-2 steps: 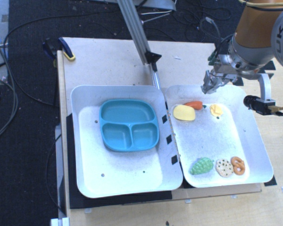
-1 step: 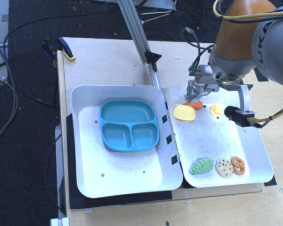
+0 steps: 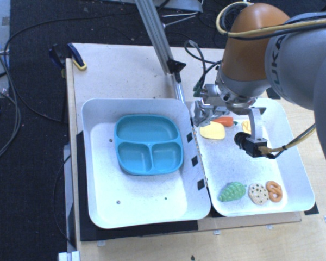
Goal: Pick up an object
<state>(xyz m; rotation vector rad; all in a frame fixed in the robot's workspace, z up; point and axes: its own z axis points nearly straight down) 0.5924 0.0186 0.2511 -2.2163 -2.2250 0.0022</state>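
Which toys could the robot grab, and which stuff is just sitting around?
For the job:
gripper
yellow piece
orange piece
green bunch
cookie
pretzel

Just lying about:
blue divided tray in the left bin
clamp on the bench corner

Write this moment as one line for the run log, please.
arm: over right bin | gripper: beside yellow piece | grasp: none seen | left bin: blue tray

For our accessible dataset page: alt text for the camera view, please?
A grey robot arm lowers its tool over a yellow piece in the right bin, which also holds toy foods; the left bin holds a blue divided plate.
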